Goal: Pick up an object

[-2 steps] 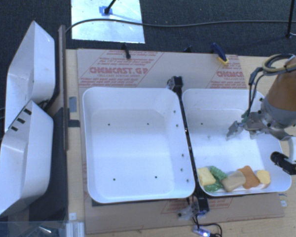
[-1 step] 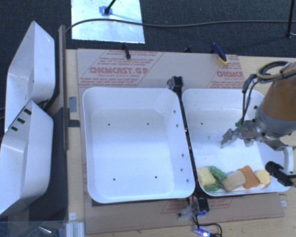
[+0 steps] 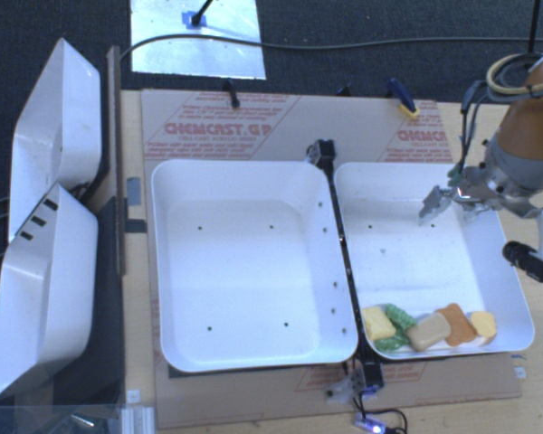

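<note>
1. Objects – five small pieces lying in a row along the front wall of the right bin (image 3: 489, 242), at about 6 o'clock within that bin.
2. From left to right: yellow piece (image 3: 376, 321), green piece (image 3: 396, 318), tan piece (image 3: 427, 332), orange piece (image 3: 457, 324), small yellow piece (image 3: 483, 324).
3. Packed close – yellow against green, tan overlapping green and orange, small yellow touching orange.
4. Gripper (image 3: 432, 204) over the right bin's far half, at about 1 o'clock from the bin's middle, well apart from the row of pieces.
5. Nothing seen between the fingers; open or closed – cannot tell at this size and slant.
6. Arm (image 3: 529, 129) reaching in from 3 o'clock, orange band above the wrist, grey metal below it.
7. Left bin (image 3: 176, 242) touching the right bin along a shared black divider (image 3: 342, 251).
8. Both bins resting on a cardboard sheet (image 3: 226, 125) with red print, showing at 12 o'clock behind the bins.
9. Metal plate (image 3: 195, 25) at 11 o'clock beyond the cardboard, with a dark cable running across its lower part.
10. Two more white bins (image 3: 45, 242) propped on edge at 9 o'clock, off the bench.
</note>
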Controlling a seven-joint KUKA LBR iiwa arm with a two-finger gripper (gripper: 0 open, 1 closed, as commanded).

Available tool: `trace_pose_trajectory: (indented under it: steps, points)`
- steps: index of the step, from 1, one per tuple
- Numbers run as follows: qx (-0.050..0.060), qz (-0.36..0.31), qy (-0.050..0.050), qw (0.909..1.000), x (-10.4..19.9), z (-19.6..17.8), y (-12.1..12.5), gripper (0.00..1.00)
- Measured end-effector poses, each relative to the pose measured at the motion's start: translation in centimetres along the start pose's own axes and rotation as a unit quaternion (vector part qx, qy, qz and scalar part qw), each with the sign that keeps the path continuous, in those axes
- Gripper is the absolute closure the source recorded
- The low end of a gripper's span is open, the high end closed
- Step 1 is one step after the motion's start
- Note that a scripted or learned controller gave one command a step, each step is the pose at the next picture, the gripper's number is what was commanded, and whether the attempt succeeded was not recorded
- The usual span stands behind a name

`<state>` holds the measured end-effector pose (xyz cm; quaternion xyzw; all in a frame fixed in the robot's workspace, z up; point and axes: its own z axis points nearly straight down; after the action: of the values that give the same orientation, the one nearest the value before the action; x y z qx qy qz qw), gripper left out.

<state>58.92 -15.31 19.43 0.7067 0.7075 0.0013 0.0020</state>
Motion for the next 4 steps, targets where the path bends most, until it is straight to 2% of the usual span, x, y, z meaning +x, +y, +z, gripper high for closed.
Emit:
trace_pose_trajectory:
  steps: [1,2,3,4]
  points:
    - [0.005,-0.003,0.001,1.0000,7.2,11.5,7.8,0.00]
    - [0.001,0.003,0.000,1.0000,1.3,6.0,5.0,0.00]
    - [0.002,-0.001,0.001,1.0000,6.5,5.3,2.1,0.00]
    - [0.000,0.001,0.000,1.0000,3.4,1.5,6.1,0.00]
